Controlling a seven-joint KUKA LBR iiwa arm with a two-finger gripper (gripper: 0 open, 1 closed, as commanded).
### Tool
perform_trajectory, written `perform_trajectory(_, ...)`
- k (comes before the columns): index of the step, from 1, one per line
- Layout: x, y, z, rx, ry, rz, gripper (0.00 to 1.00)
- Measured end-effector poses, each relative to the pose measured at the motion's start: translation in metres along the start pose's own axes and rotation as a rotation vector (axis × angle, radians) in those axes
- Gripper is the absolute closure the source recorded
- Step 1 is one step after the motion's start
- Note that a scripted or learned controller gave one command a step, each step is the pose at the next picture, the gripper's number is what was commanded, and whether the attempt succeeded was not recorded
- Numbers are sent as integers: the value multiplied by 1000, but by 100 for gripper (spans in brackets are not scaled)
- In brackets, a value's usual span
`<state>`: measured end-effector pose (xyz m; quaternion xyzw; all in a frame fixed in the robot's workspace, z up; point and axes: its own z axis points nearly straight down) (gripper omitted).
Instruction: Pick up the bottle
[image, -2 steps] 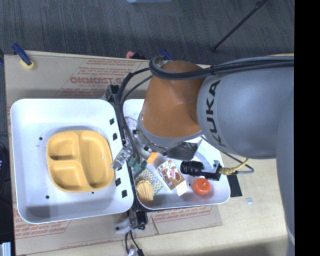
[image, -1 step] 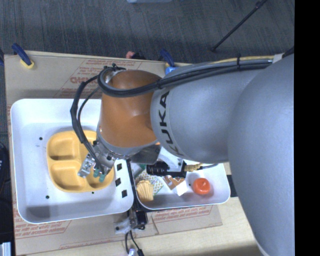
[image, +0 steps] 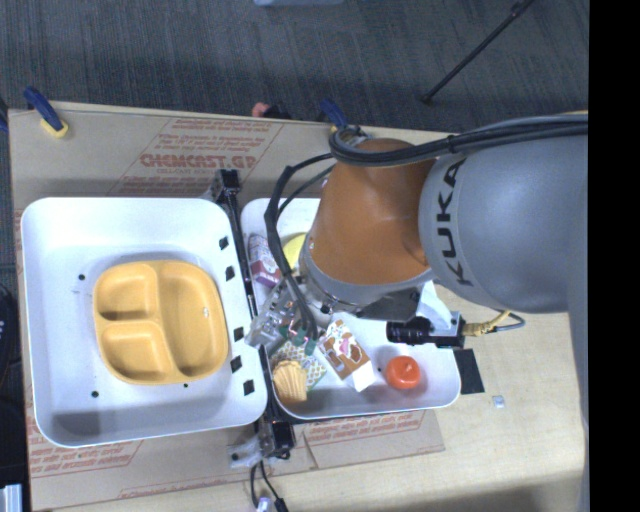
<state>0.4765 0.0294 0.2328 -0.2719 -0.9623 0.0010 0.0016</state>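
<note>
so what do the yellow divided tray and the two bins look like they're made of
The yellow divided tray looks like molded plastic, smooth and slightly glossy, with soft highlights on its rounded compartment ridges. The left bin and right bin look like thin, matte white plastic with rounded edges, though coated metal can't be ruled out.
</note>
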Motion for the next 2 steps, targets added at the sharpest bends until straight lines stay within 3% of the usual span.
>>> perform_trajectory(1, 33, 53, 29, 0, 1, -391, 100)
perform_trajectory(2, 10, 17, -15, -1, -6, -770, 100)
